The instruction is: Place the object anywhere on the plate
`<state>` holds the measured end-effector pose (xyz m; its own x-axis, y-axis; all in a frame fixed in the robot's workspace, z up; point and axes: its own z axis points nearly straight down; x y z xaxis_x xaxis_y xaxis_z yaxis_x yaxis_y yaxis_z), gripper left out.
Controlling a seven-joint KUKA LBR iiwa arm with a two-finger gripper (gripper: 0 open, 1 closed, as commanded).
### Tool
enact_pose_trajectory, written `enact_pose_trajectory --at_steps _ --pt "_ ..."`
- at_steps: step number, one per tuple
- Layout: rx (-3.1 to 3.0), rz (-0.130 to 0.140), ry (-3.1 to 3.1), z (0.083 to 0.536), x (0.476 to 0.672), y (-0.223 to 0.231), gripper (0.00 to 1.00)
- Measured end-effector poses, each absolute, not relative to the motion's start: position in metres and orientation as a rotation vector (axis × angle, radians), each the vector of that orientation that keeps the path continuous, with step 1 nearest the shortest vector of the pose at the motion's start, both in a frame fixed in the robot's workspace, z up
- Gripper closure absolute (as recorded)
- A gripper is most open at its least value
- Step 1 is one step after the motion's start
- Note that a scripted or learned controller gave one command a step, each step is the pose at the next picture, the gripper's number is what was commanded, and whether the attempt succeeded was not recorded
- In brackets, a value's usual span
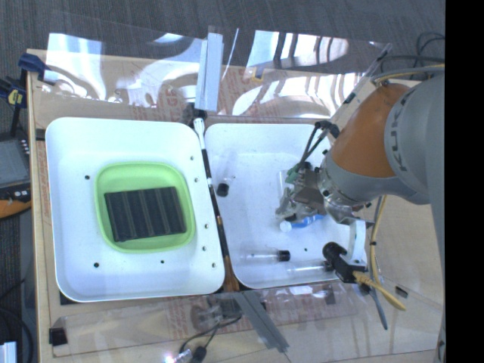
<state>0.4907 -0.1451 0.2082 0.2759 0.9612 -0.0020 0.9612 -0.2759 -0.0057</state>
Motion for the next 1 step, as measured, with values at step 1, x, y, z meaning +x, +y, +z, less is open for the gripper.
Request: enact_pose_trajectory --at_steps 1 --pt "-2.507 0.008 -1.888 0.2082 0.4907 -0.1452 0.00"
